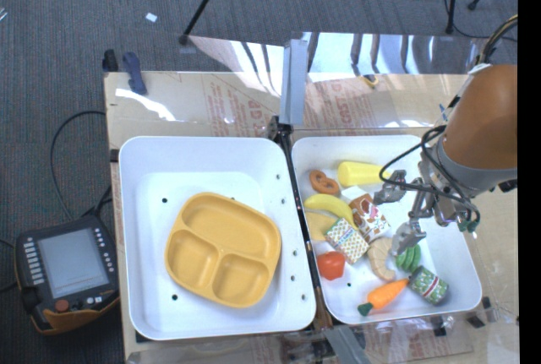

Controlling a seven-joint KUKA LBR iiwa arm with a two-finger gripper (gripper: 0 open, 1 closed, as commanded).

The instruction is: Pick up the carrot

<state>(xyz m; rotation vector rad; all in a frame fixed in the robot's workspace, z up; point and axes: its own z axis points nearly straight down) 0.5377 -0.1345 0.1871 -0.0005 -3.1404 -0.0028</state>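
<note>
Carrot (pixel 388 294) lying slanted in the right bin (pixel 461 257), green end low-left, fat end up-right. Jaws above, can't tell if apart.

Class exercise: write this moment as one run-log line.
task: pick carrot | carrot: lying in right bin, near front edge | gripper: above bin, behind carrot | grasp: not yet

Yellow divided plate (pixel 223 259) in left bin (pixel 135 185) — banana (pixel 328 204) right.
</note>
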